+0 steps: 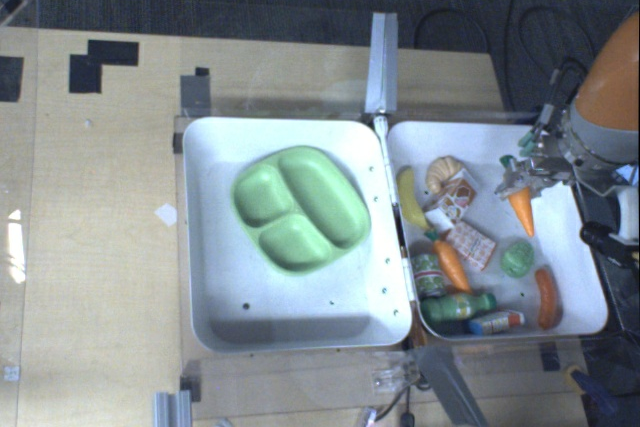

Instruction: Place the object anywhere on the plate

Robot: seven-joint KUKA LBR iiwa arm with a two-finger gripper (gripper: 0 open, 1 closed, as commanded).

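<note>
I count two white bins [200, 215]. One green plate [300, 208] lies left of my divider rail [381, 65]. Right of it: two carrots [522, 211], one banana [409, 198], two bottles [458, 305], one sausage [546, 298].

Arm is reaching in from the right, orange band showing at the upper right edge. Gripper [527, 183] is pointing down, jaws closing on a carrot [522, 212].

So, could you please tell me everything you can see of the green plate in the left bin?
The green plate is a light green, rounded-square dish, plastic by its look, split by ridges into three compartments: one large on the right, two smaller on the left and front. It lies flat, turned at a slant, in the middle of the left white bin, resting on the bin floor. Nothing lies on it.
</note>
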